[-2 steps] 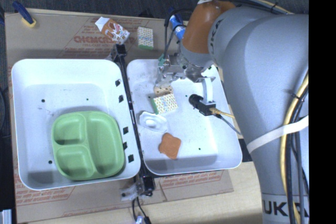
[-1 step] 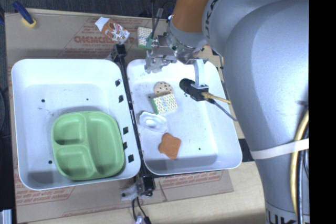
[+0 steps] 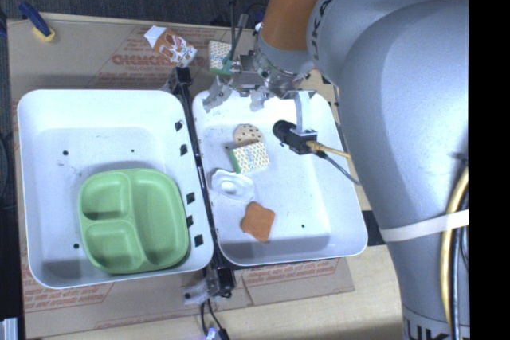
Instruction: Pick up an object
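Gripper [image 3: 236,100] is positioned over the far end of the right bin [image 3: 319,195]. Fingers are seen spread apart and nothing is held between them. The tips are soft in this view, so the opening is judged as probably full, as would be set ahead of a descent.

4 candidate items are clustered mid-bin, toward the left wall:
- speckled tan disc [image 3: 248,132], just near of the gripper
- patterned packet [image 3: 253,158], touching the disc on its near side
- white crumpled piece [image 3: 231,186], nearer again
- orange-brown chunk [image 3: 257,220], closest to the near wall

The disc is taken as the likely target, since it lies almost under the open fingers. It is overlapped with the packet, so a double grab or a slip can be expected.

Left bin [image 3: 48,139] is occupied by a green divided plate [image 3: 131,219], well apart from the gripper. No pick is made yet.
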Available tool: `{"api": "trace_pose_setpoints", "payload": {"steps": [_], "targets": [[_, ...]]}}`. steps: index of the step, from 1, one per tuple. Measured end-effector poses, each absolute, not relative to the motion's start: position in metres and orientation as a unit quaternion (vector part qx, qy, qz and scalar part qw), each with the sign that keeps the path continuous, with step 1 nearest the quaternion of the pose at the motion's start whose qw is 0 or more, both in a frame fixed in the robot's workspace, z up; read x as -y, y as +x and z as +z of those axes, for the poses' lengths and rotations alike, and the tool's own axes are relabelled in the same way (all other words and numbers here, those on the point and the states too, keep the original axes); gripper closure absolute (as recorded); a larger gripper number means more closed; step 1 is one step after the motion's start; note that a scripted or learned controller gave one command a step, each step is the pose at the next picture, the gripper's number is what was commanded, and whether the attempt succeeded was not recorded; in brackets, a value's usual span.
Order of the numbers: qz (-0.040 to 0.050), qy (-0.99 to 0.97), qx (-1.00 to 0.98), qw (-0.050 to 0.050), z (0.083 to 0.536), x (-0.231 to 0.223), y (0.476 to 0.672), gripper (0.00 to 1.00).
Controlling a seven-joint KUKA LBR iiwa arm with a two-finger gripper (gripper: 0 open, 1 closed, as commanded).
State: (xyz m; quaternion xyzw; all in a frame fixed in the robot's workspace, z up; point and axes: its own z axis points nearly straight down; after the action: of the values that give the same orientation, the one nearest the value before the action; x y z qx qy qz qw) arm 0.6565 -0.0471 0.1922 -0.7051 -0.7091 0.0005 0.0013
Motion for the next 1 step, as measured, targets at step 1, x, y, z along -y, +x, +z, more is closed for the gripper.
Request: {"api": "trace_pose_setpoints", "payload": {"steps": [1], "targets": [[0.0005,-0.705,0.709,0.001,0.1922,0.0471,0.6565,0.00]]}}
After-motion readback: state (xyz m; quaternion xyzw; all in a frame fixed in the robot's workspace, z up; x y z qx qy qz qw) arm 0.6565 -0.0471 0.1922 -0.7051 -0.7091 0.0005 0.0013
